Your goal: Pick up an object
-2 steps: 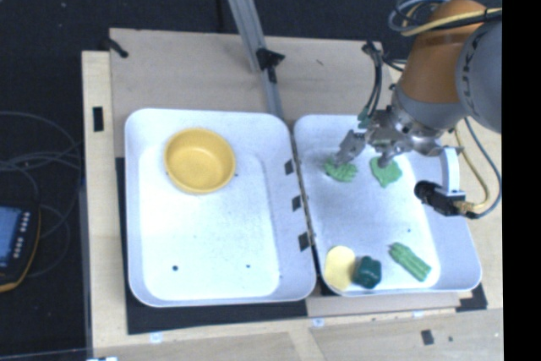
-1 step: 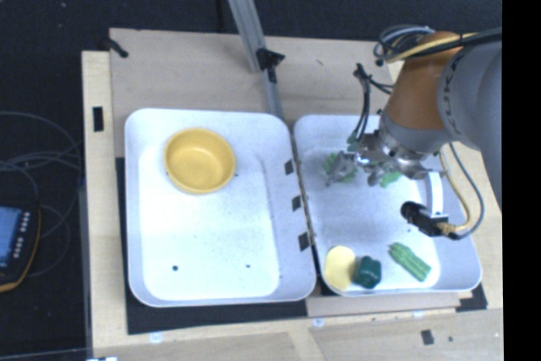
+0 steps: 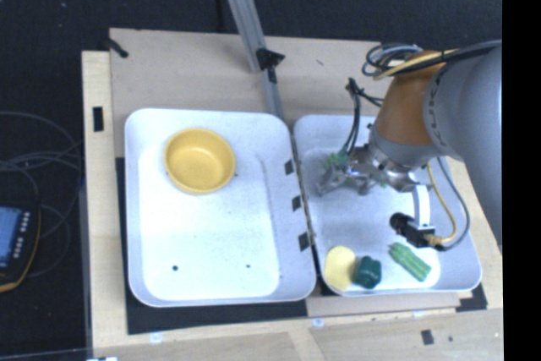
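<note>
My gripper (image 3: 335, 178) is low over the upper left part of the right bin (image 3: 456, 266), close to the wall between the bins. A small green bit (image 3: 339, 157) shows right at the gripper; I cannot tell what it is. Along that bin's front edge lie a pale yellow rounded object (image 3: 339, 265), a dark teal block (image 3: 367, 272) touching it, and a light green ridged piece (image 3: 410, 260) further right. All three lie well in front of the gripper and apart from it. A yellow bowl (image 3: 199, 160) stands in the left bin (image 3: 211, 266), at its upper left.
The grey arm with its orange band (image 3: 406, 110) covers the right bin's upper right. Cables and a black fitting (image 3: 406, 226) hang beside the wrist. A slanted metal pole (image 3: 241, 0) rises behind the bins. The bench edge runs just in front of both bins.
</note>
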### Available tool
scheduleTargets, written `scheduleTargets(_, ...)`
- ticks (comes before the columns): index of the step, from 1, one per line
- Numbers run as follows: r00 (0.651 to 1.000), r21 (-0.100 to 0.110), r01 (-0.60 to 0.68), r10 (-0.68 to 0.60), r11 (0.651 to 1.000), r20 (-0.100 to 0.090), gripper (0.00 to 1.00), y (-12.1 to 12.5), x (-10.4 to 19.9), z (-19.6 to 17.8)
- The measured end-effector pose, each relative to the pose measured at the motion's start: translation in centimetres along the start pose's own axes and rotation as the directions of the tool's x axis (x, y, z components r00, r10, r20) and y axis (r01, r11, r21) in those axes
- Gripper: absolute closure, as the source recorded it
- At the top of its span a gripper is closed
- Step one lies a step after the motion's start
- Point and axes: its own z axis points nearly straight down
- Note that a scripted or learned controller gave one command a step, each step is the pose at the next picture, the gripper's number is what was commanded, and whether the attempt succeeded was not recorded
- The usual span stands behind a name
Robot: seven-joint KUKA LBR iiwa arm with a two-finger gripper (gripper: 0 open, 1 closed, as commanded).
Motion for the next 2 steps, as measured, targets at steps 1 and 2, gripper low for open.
scheduleTargets(1,1.000,-0.004,-0.001,0.001,1.000,-0.002,1.00,0.1,0.0,-1.2)
scheduleTargets(2,1.000,-0.007,0.001,-0.001,1.000,-0.001,1.00,0.5,0.4,-5.6)
